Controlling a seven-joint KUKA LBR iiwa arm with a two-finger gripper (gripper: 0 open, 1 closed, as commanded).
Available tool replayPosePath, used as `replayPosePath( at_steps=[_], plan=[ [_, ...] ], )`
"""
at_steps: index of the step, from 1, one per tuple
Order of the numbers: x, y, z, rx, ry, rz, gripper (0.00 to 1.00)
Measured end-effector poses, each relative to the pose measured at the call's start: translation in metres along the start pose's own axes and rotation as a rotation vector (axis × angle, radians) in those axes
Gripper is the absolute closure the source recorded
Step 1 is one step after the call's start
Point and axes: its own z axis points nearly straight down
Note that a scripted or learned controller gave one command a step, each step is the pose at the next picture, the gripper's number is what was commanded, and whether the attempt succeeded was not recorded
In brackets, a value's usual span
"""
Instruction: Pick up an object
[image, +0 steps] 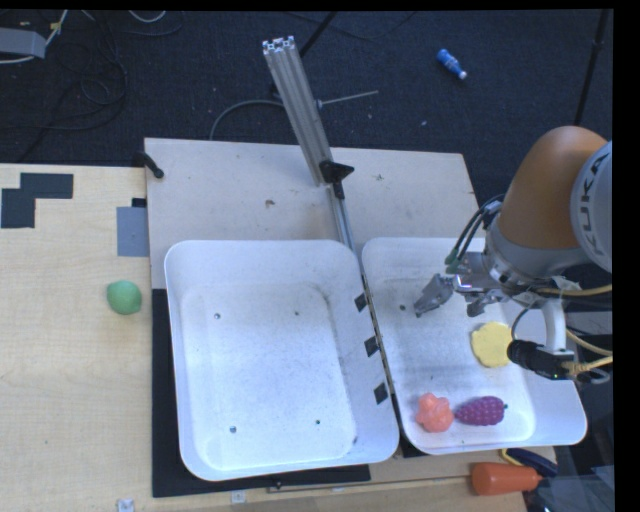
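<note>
Camera view: the gripper (434, 297) hangs over the middle of the right bin (400, 262), reaching in from its right edge; whether it is apart or together I cannot tell. A yellow object (491, 344) lies near the bin's right edge. A coral object (434, 413) and a purple grape bunch (481, 410) sit side by side along the near edge. A green ball (124, 297) rests on the bench left of the left bin (200, 262).

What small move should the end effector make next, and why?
Probably shift toward the yellow object and lower over it. The end effector hangs above bare floor of the right bin, holding nothing, and that object lies closest; the orange and purple pieces sit farther off.
</note>
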Motion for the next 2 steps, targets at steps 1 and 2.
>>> replayPosePath(
  at_steps=[1,2],
  plan=[
    [0.009,-0.003,0.049,-0.001,0.000,0.001,0.00],
    [0.008,-0.002,0.037,-0.005,-0.001,0.004,1.00]
  ],
)
